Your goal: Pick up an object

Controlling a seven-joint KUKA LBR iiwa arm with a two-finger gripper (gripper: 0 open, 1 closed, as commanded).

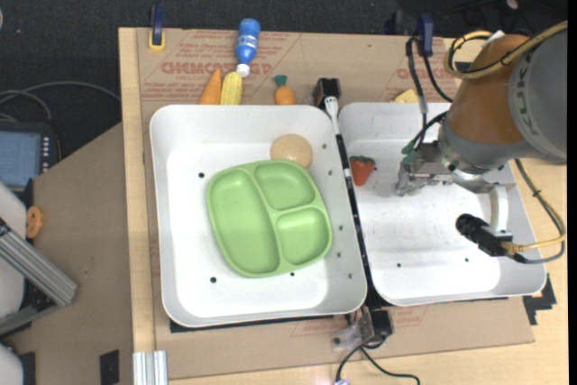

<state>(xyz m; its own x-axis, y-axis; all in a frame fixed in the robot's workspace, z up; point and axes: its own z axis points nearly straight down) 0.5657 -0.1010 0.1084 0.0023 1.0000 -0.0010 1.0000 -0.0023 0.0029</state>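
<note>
Currently arm reaching in over right bin point(433, 279), gripper point(416, 176) hovering near bin's middle, toward left wall. Finger state: cannot tell, blurred against wrist. Likely target: small red strawberry-like toy point(362, 169), lying by left wall of right bin, near far-left corner, apart from gripper. Long axis seeming to run far-to-near, green cap toward far edge; uncertain. Judging approach step; next move needing leftward shift, descent over toy.
</note>
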